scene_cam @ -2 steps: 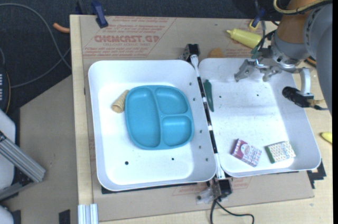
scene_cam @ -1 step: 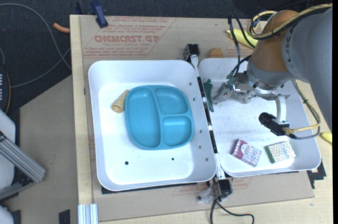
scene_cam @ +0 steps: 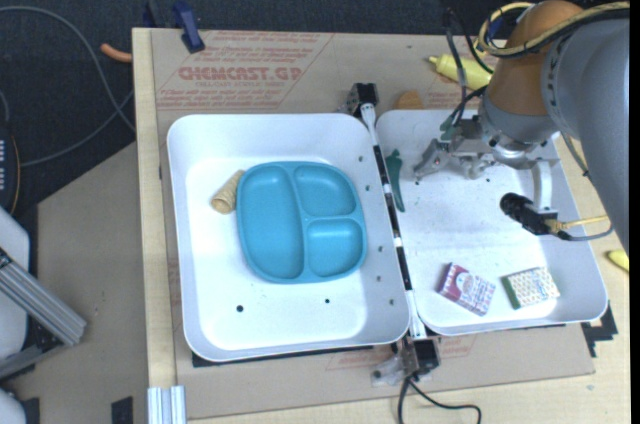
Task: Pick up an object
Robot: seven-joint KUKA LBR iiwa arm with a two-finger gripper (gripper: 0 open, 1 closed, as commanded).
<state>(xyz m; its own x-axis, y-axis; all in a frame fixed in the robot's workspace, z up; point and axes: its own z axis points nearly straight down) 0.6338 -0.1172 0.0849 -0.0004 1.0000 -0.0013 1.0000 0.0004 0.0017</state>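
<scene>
My gripper point(scene_cam: 452, 162) hangs over the far part of the right bin point(scene_cam: 585, 297), its fingers spread open with nothing between them. Below it, near the bin's front, lie a small maroon packet point(scene_cam: 465, 288) and a green-and-white packet point(scene_cam: 530, 287). A thin green object point(scene_cam: 394, 180) lies against this bin's left wall, to the gripper's left. In the left bin point(scene_cam: 200, 312) a blue divided plate point(scene_cam: 300, 220) lies flat, and a tan cone-shaped piece point(scene_cam: 227, 192) rests against its left rim.
A yellow object point(scene_cam: 452, 68) and a small orange-brown one point(scene_cam: 408, 100) lie on the bench behind the right bin. A blue clip point(scene_cam: 187, 26) sits at the bench's far left corner. The ridge between the two bins point(scene_cam: 392, 232) runs front to back.
</scene>
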